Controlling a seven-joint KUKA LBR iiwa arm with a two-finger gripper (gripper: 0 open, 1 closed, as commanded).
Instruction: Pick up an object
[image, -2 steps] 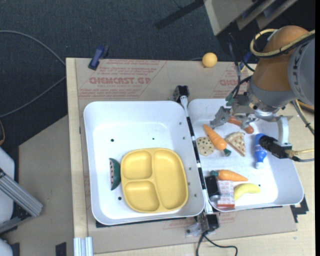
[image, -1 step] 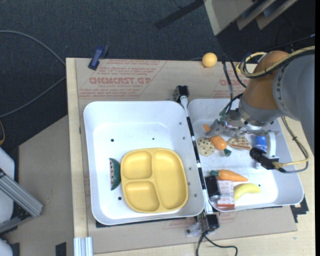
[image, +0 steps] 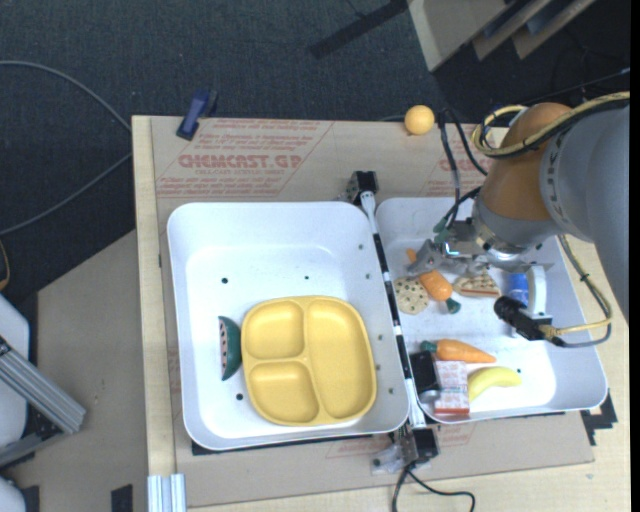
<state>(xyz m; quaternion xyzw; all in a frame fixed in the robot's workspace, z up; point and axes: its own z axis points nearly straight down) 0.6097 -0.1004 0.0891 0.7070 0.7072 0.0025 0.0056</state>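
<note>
While its finger state cannot be told, hand (image: 452, 252) near right bin's (image: 580, 385) crowded left edge, beside carrot piece (image: 436, 286).

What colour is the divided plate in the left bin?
Yellow; the plate shows best in the camera view.

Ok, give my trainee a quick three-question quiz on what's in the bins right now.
1. True or false: the yellow divided plate lies in the left bin.
2. Which lies nearest the right bin's front edge? A. cookie B. banana C. blue-capped bottle
3. Fill in: the watermelon slice lies against the plate's ____ side.

Key: 1 true; 2 B; 3 left.
</note>
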